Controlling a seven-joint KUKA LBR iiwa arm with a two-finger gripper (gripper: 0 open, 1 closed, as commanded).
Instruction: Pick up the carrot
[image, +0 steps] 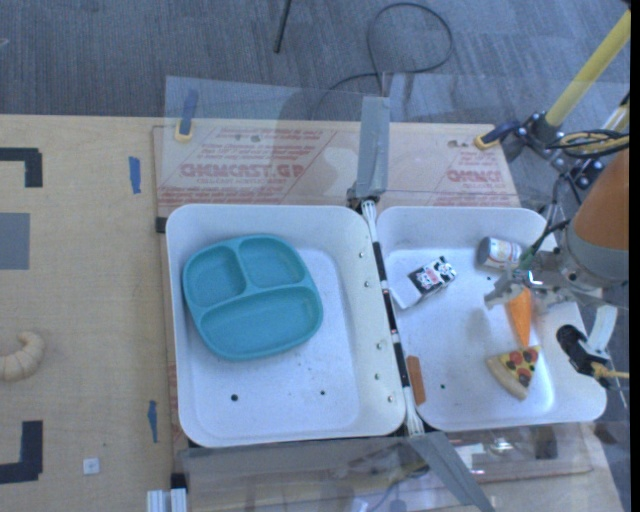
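The small orange tapered carrot (520, 318) lies in the right white bin (450, 395), at the frame's right, its long axis running nearly top to bottom. The grey metal gripper (522, 283) sits directly at the carrot's upper end, touching or just above it. Whether the jaws are spread or pinching the carrot, I cannot tell.

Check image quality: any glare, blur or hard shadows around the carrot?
Camera view: lighting even and soft, no hard shadows; the carrot reads sharp orange against the right bin; the gripper above it looks slightly soft; faint reflections on the clear sheet behind the bins.
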